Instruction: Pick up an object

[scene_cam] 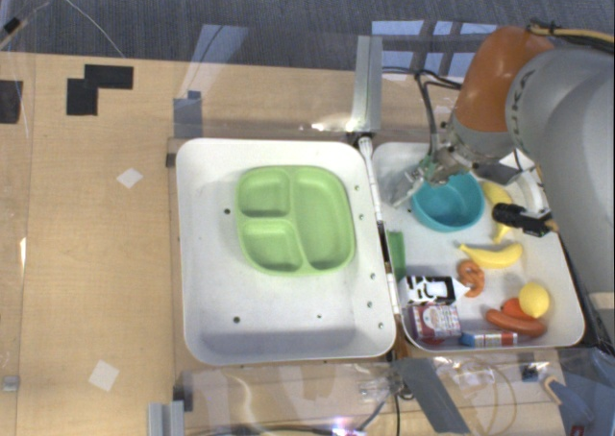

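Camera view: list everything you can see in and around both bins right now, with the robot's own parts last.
Shallow white bins: two, white, side by side on the bench.
Sectioned plastic plate: one, light green, middle of the left bin.
Round plastic bowl: one, teal, far end of the right bin.
Toy bananas: two, yellow, right bin, one beside the bowl, one nearer.
Toy shrimp: one, orange, right bin centre.
Toy lemon: one, yellow, right bin near corner.
Toy sausage: one, red, near edge of the right bin.
Small packet: one, dark red, right bin near edge.
Gripper: one, at the bowl's far rim.
Arm: one, grey with orange band, entering from the right.
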Motion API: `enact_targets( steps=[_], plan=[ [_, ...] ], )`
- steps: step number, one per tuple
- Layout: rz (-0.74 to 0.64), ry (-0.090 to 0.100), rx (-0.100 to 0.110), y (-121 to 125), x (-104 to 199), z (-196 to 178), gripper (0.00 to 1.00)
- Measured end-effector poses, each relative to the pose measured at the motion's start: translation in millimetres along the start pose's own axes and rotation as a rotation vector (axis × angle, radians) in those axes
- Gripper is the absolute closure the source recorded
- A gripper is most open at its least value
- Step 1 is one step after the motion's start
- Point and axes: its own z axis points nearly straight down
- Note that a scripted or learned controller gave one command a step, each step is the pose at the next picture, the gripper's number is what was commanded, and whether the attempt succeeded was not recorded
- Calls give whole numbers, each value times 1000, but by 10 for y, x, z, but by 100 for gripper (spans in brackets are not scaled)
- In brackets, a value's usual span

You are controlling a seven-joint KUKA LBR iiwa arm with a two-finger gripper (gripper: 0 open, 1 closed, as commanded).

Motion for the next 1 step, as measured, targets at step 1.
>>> enact_targets(
  steps=[1],
  plan=[
    [-15, -13, -17, -153, 82, 6, 0]
  ],
)
